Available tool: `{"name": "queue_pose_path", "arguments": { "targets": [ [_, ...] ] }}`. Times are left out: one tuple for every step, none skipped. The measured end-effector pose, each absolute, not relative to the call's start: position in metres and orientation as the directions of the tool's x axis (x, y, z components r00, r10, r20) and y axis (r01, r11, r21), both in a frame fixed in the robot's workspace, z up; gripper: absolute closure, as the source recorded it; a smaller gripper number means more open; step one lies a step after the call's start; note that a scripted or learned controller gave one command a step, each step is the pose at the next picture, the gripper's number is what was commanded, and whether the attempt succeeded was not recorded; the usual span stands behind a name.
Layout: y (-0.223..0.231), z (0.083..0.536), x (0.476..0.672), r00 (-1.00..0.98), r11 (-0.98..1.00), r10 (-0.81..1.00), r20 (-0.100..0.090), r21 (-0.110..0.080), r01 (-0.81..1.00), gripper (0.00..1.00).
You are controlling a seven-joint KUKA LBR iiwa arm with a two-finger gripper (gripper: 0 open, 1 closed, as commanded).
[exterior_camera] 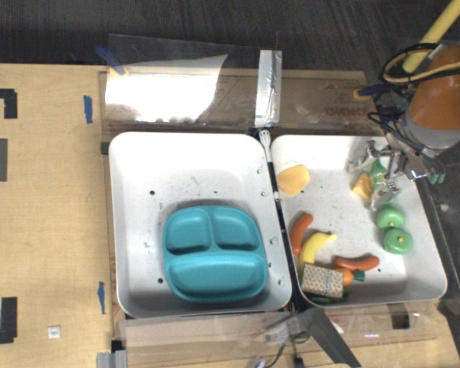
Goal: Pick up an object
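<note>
Two white bins side by side on the bench. Left bin (130, 205) holds a teal divided tray (213, 253), sitting toward the lower middle of the frame, three compartments facing up.

Right bin (429, 274) holds the loose objects:
- pale orange rounded piece (294, 179) near the bin's upper left corner, just beside the divider
- orange-red sausage-shaped item (300, 231) along the left wall, with a yellow banana (319, 245) touching it on its lower right
- patterned tan block (323, 280) at the bottom edge, just under the banana
- second orange-red sausage shape (356, 264) lying roughly level, right of the block, with a small green bit at its lower left end
- two green round pieces at the right: upper one (389, 218), lower one (399, 241) with an orange spot on top, near each other or touching, can't say which

Arm comes in from the upper right of the frame, orange band visible. Gripper (379, 176) is down in the upper right part of the right bin. A yellow piece (362, 187) and something green sit right at the fingers. Too cluttered there to say if the fingers are clamped or spread, or if either piece is actually between them. Cannot tell.

Clear plastic sheet (165, 87) lies above the left bin, top centre of the frame.
</note>
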State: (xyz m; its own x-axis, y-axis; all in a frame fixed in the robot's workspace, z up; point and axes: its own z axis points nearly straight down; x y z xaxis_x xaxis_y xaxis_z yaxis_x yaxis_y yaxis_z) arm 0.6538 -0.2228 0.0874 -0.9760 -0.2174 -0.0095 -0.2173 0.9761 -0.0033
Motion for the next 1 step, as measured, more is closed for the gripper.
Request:
{"name": "queue_pose_path", "arguments": {
  "targets": [
    [-0.2234, 0.0883, 0.5954, -0.873, 0.873, -0.488, -0.006, -0.005, -0.488, 0.0]
  ]
}}
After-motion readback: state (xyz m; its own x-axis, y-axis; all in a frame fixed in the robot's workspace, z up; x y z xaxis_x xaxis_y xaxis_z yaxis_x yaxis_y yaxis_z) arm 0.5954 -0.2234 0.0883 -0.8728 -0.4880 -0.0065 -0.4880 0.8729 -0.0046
